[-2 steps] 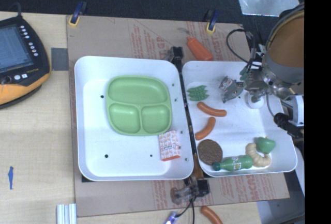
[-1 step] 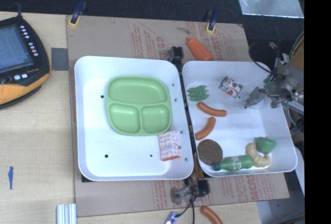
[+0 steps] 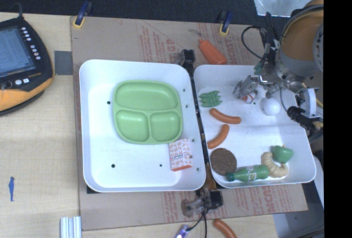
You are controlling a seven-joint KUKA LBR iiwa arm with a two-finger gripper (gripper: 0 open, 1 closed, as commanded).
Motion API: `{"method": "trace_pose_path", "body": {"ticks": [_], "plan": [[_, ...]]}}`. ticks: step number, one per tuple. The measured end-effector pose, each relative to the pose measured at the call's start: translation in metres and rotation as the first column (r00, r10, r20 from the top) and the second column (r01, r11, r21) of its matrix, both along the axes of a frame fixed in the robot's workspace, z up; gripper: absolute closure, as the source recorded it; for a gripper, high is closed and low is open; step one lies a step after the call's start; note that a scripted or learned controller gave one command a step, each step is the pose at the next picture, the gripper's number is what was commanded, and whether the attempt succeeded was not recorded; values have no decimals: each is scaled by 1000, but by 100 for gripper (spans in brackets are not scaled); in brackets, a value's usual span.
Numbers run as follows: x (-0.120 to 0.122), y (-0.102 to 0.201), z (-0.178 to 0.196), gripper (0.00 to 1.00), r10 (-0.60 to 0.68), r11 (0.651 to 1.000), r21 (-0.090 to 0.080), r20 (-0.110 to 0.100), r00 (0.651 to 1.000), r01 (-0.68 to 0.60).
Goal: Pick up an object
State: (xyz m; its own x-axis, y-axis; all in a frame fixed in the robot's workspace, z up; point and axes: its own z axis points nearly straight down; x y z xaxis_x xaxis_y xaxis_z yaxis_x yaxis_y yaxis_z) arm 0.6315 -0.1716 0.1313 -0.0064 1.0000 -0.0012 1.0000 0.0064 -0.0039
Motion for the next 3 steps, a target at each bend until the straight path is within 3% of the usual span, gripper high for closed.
{"method": "trace_pose_path", "body": {"ticks": [1,2,3], "plan": [[25,-12,-40,0,-1,1000,0,1,1000,1],[25,18,-36,0,-1,1000,1,-1,1000,1],[25,17,-25,100,1,1000,1,-3,1000,-1]]}}
